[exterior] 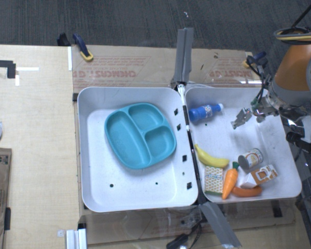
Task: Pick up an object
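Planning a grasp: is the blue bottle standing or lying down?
Lying down. The blue bottle rests on its side on the right bin's floor, white cap pointing right.

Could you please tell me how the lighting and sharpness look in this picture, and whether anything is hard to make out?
In the camera view, light is even and soft; the blue plate and banana read clearly with faint shadows. The gripper is small and slightly blurred, and the carton's print is too small to read.
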### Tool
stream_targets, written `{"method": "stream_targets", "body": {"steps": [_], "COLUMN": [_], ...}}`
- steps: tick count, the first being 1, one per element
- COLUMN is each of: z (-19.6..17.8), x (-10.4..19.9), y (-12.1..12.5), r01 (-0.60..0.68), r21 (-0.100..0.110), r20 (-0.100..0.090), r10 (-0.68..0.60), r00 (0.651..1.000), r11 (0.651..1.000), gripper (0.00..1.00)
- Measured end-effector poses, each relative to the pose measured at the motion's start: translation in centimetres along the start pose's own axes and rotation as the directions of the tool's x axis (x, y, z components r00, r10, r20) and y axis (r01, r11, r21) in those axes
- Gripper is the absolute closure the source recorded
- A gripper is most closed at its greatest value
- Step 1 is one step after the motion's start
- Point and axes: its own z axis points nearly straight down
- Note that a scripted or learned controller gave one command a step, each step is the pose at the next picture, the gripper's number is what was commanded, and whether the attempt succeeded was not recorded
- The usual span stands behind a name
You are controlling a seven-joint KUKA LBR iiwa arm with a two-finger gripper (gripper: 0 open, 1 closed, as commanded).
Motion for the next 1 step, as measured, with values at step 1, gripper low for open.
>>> {"method": "stream_targets", "body": {"steps": [1], "z": [2.28], "x": [0.43], "y": [-12.09], "r01": [0.110], "r21": [0.001], "r20": [-0.003], "r10": [-0.110], "r00": [0.994], "r11": [0.994], "gripper": [0.00]}}
